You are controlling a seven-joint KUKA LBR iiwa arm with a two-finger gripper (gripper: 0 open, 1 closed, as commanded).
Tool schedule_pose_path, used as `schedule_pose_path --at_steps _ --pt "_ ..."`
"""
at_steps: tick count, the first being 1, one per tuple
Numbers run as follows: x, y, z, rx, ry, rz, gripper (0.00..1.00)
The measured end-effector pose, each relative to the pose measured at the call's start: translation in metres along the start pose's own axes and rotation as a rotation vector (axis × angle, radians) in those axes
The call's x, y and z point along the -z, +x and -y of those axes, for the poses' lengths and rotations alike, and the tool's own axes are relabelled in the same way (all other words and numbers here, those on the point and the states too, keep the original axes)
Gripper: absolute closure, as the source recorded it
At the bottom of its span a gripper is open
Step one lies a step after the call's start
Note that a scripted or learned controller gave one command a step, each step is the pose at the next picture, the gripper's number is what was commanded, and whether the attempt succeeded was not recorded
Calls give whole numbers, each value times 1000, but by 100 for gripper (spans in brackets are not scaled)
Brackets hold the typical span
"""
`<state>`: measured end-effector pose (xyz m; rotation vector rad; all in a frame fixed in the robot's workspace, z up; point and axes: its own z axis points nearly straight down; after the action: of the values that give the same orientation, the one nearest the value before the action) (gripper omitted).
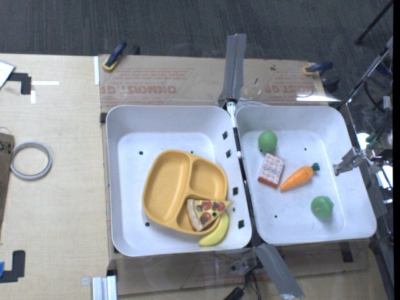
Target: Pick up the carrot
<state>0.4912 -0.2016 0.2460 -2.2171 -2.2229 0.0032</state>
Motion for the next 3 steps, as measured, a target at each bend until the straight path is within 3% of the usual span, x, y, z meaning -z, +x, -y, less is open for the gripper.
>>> schedule_pose_path --at_steps 1,2,3 --pt "-57 16 -40 -407 2 0 0" --pt "-155 33 -44 -374 -1 0 0" --pt "-146 33 -44 -375 2 0 100"
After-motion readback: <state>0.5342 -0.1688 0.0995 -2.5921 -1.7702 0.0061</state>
